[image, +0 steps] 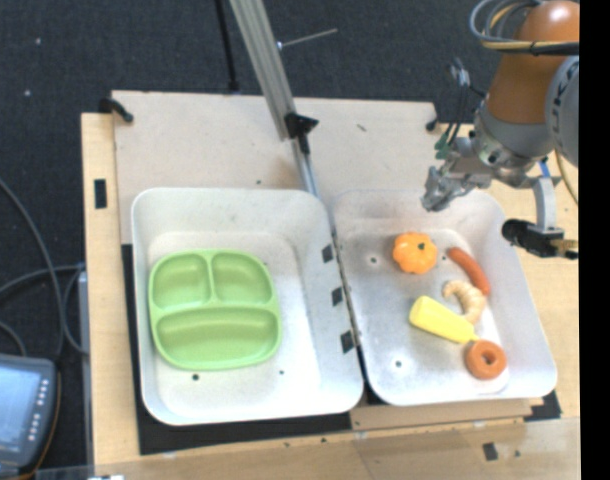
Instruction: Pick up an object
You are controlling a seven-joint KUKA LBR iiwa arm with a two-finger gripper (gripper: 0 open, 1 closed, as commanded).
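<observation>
The right bin (385,368) holds an orange pumpkin-like toy (415,253), a red sausage (469,269), a pale shrimp-like piece (466,299), a yellow wedge (441,320) and an orange ring doughnut (485,359). My gripper (437,194) hangs over the bin's far edge, up and to the right of the pumpkin toy and apart from it. Nothing shows between its tips.
The left bin (305,368) holds a green divided tray (214,308). A slanted metal pole (268,63) rises behind the bins, clamped near their shared far corner. The bench's board edge (95,268) runs along the left, with cables and a screen beyond it.
</observation>
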